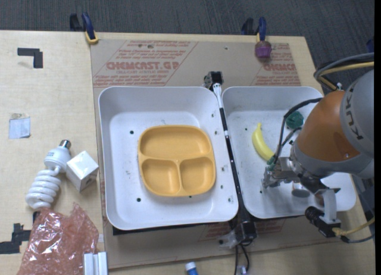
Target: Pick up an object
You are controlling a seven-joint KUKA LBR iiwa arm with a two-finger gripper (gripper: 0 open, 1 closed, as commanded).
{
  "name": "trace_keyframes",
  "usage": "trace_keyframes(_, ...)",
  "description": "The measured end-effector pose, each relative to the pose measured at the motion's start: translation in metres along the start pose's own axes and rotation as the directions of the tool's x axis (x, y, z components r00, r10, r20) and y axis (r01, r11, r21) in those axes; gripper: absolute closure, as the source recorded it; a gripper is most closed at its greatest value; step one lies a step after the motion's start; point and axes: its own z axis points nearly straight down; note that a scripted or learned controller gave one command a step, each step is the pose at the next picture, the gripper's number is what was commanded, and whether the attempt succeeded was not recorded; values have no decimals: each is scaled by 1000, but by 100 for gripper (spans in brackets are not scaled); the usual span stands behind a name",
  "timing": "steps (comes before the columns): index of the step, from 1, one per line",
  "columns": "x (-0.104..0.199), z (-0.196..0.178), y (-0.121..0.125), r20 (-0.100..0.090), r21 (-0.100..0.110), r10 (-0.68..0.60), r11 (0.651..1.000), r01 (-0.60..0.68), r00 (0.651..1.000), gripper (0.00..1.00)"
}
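Observation:
A yellow banana (261,143) lies in the right bin (250,196), near its middle. A small teal object (293,120) sits further back, partly hidden by the arm. My gripper (275,175) is low in the right bin, just in front of the banana's near end, and the wrist hides much of it. I see nothing held in it. A small grey thing (299,193) lies on the bin floor beside the gripper. A yellow divided plate (177,161) rests in the left bin (119,149).
The arm's orange band (324,128) covers the right bin's right side. On the bench to the left lie a spiral light bulb (49,178), a white cube (82,169) and a crumpled pink bag (56,241). A purple object (263,49) sits at the back edge.

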Motion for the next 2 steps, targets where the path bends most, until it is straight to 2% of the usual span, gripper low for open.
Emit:
trace_keyframes(1, 0, 0, 9, 0, -1, -1, 1000, 1, 1000, 0)
trace_keyframes(2, 1, 0, 0, 0, 0, -1, 1000, 1, 1000, 0)
